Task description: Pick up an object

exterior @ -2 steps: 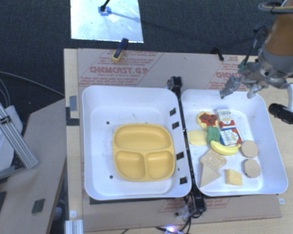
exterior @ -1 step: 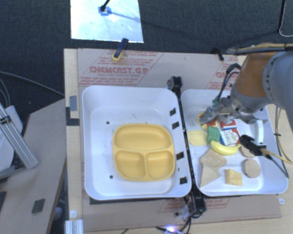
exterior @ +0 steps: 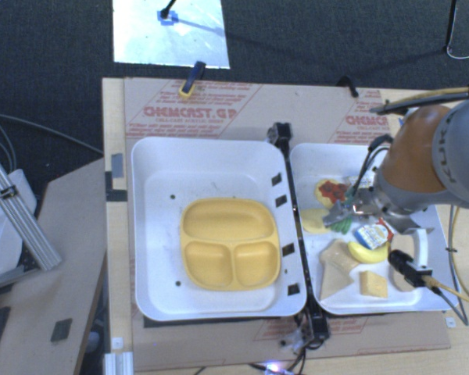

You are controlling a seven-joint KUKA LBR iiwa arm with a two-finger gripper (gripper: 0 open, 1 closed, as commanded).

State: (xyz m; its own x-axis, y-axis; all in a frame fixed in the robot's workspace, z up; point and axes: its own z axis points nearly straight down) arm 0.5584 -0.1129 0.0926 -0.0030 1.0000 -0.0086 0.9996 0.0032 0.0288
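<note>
My gripper (exterior: pixel 349 210) is low in the right bin (exterior: pixel 306 158), among the objects at its left side. Just under it lies a green piece (exterior: pixel 341 224), and a red and yellow toy (exterior: pixel 331 189) sits right behind it. A blue and white item (exterior: pixel 371 235) rests on a yellow banana (exterior: pixel 367 252) just right of the gripper. A flat pale yellow piece (exterior: pixel 313 222) lies by the bin's left wall. Nearer the front are a cream wedge (exterior: pixel 337 259) and a small yellow cheese block (exterior: pixel 373 283). The arm hides part of the bin's right side.
The left bin (exterior: pixel 164 162) holds a yellow divided tray (exterior: pixel 230 242) in its middle. A black divider with clips (exterior: pixel 285 190) runs between the two bins. A blue and yellow tool (exterior: pixel 192 79) lies on the board behind the bins.
</note>
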